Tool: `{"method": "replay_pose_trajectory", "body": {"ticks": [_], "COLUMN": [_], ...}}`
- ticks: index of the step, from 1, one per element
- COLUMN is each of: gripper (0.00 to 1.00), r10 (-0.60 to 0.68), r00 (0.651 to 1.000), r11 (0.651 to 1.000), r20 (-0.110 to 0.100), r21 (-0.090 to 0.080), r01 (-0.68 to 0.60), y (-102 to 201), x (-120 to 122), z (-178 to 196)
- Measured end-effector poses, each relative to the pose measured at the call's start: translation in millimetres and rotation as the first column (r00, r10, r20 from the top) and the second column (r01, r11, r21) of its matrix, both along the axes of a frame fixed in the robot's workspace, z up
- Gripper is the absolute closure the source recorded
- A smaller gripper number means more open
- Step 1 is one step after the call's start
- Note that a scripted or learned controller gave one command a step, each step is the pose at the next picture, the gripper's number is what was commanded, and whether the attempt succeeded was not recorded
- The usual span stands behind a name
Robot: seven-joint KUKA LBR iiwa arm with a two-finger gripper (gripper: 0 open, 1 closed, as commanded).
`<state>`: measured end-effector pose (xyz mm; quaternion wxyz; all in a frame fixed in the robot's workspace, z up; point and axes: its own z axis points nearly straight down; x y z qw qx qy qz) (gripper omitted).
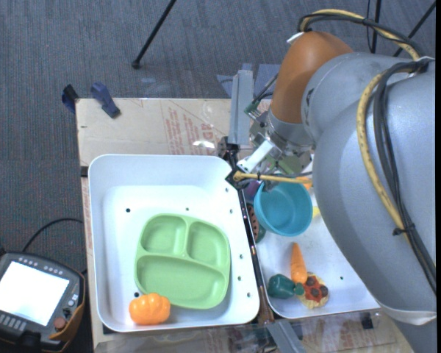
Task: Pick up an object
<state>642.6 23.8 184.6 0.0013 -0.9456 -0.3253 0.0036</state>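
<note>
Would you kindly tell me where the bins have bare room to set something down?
The left bin has bare floor between its far wall and the green plate. The right bin is crowded: blue bowl, carrot and green toy, with the arm overhead.

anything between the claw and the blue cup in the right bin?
Nothing visible. The claw hangs right above the blue plastic cup at the far end of the right white bin. The orange toy carrot lies nearer the camera, not in between.
</note>
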Motion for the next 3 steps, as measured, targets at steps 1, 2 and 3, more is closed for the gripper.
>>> {"method": "replay_pose_trajectory", "body": {"ticks": [1,2,3], "gripper": [1.00,1.00,1.00], "r10": [-0.109,-0.107,0.309], "r00": [0.994,0.994,0.951], "r11": [0.994,0.994,0.951], "r20": [0.001,-0.001,0.005], "r21": [0.000,-0.003,0.001], "r01": [0.109,0.107,-0.309], "y": [38.5,20.2,31.0], "x": [-10.8,-65.6,-56.8], "z": [16.7,5.6,80.6]}}
